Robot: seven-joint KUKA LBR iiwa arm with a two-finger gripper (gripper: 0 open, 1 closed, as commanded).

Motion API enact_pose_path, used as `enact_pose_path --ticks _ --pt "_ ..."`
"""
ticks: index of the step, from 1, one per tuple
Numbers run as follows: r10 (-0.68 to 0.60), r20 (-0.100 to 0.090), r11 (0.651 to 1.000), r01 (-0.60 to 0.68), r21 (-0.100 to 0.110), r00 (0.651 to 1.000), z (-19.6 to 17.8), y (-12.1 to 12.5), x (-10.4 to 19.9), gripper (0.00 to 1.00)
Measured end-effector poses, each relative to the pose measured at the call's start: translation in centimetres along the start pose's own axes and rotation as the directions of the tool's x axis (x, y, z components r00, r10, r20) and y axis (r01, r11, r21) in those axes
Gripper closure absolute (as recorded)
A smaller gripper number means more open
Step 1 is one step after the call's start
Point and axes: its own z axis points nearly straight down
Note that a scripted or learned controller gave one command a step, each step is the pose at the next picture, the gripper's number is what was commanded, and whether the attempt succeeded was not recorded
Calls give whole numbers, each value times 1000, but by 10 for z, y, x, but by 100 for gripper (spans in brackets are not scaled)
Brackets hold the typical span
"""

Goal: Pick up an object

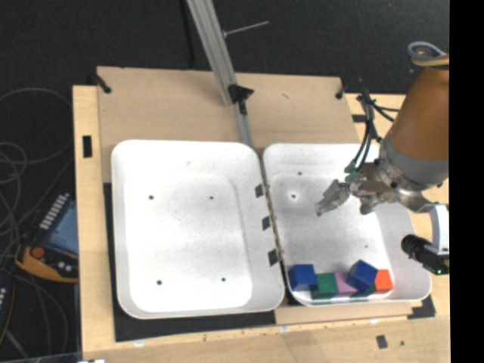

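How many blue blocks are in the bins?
2, both along the right bin's near edge: one blue block at the row's left, another beside the orange block. Others may be hidden.

- One fixed camera looks down at a slant on the counter (pixel 189 112) from well above.
- It takes in both bins: left bin (pixel 189 229), right bin (pixel 340 233).
- The arm (pixel 423 127) enters from the right edge.

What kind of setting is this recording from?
Probably a robotics lab's bin-picking test bench: two shallow white bins, the left bin and the right bin, on a wooden board, toy blocks as targets, and a handheld control pendant amid floor cables.
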Motion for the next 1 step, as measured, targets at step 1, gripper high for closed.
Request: enact_pose_path --ticks 1 --pt "-1 5 1000 1 -6 1000 -85 -16 -68 0"
